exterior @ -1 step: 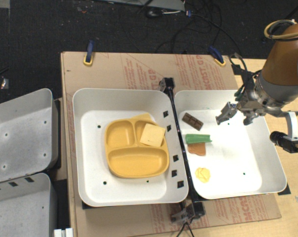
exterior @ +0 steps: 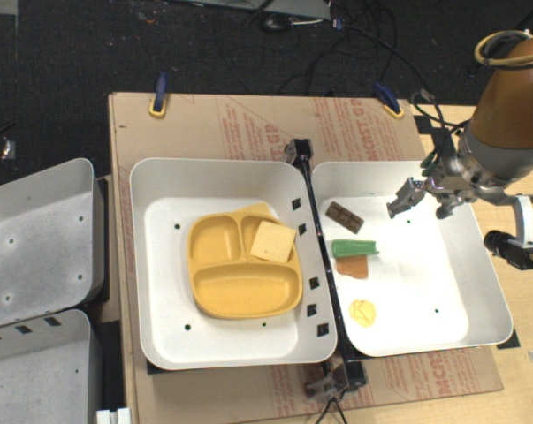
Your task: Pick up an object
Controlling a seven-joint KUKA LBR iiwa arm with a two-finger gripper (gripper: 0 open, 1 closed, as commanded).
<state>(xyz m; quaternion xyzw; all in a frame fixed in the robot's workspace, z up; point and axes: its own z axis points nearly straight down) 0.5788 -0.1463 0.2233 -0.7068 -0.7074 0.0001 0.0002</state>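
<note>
- Yellow divided tray (exterior: pixel 239 291) lies in the left bin (exterior: pixel 160 237), with a pale yellow block (exterior: pixel 273 241) resting on its far right compartment.
- Right bin (exterior: pixel 443 281) holds a brown bar (exterior: pixel 344 216), a green piece (exterior: pixel 354 248) touching an orange-brown piece (exterior: pixel 353 268), and a small yellow object (exterior: pixel 362 312) nearer.
- Gripper (exterior: pixel 422 200) hangs over the right bin's far side, fingers spread, pinching nothing.

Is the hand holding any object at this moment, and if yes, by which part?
No. The hand hangs over the right bin, with nothing between its open fingers.
</note>
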